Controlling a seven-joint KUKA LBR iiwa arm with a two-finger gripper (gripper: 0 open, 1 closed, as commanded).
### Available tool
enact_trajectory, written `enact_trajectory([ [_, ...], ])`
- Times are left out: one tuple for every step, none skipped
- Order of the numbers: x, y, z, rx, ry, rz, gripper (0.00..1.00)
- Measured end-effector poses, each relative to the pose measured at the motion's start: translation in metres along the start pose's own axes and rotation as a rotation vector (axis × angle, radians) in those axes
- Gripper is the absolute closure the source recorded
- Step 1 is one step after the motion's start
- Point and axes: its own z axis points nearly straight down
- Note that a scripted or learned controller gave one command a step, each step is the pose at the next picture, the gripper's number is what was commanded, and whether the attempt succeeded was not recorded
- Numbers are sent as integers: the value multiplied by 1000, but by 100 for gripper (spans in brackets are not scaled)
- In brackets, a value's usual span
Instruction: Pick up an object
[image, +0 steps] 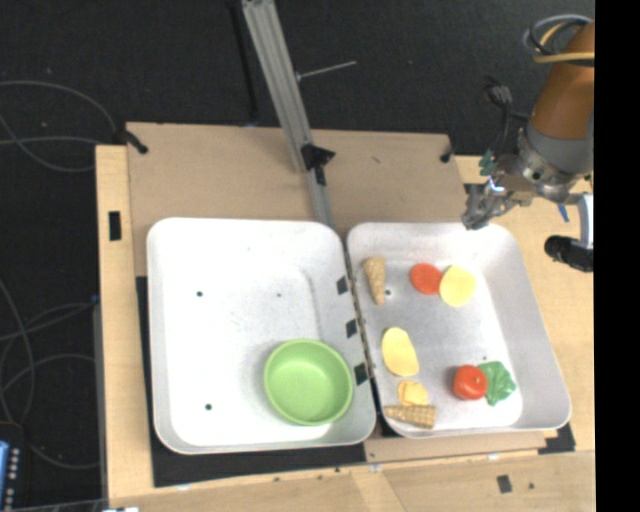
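— Black floor with loose cables surrounds a pale wooden bench bearing two shallow white plastic bins. What lies in them?

— The left bin holds a smooth round lime-green bowl near its front right corner, with bare floor around it. The right bin holds a ribbed beige cone by the divider, a red round piece touching a pale yellow round piece, a yellow oval, a waffle-textured cone at the front rim, and a red tomato-like ball against a green leafy piece.

— And the gripper?

— The grey gripper hangs at the right bin's back right corner, well apart from every object. It is small and blurred; I cannot tell how its tips are set. The orange-banded arm is cut off at the right.

— Room to move?

— Open floor lies mid-bin. A slanted metal pole crosses behind.
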Motion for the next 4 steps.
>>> enact_trajectory([
  [-1, 0, 12, 9, -1, 0, 100],
  [52, -9, 6, 8, 0, -2, 100],
  [99, -5, 12, 9, 2, -3, 100],
  [157, -12, 8, 9, 4, -5, 100],
])
